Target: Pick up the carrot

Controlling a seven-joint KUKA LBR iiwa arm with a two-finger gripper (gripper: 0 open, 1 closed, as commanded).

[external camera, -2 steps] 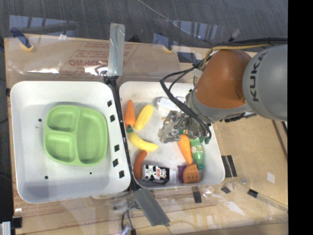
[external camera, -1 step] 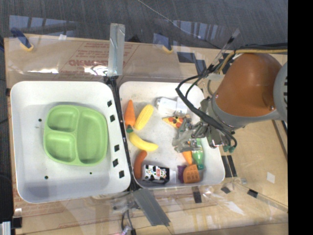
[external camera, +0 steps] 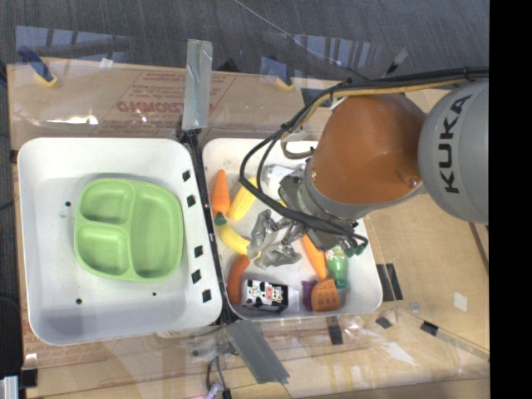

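Note:
An orange carrot [external camera: 220, 193] with a small green end lies in the right bin [external camera: 372, 283], close along its left wall. My gripper [external camera: 273, 241] hangs low over the middle of that bin, to the right of the carrot and a little nearer the front, among yellow toy pieces. Nothing orange shows in it. The arm's orange band and grey wrist hide the bin's back right part.
Around the gripper lie two yellow pieces [external camera: 240, 203], a slim orange stick [external camera: 315, 258], a green piece [external camera: 337, 267], a reddish sausage shape [external camera: 237, 278], a black-and-white box [external camera: 266, 294] and purple and orange blocks [external camera: 321, 294]. The left bin holds a green divided plate [external camera: 130, 229].

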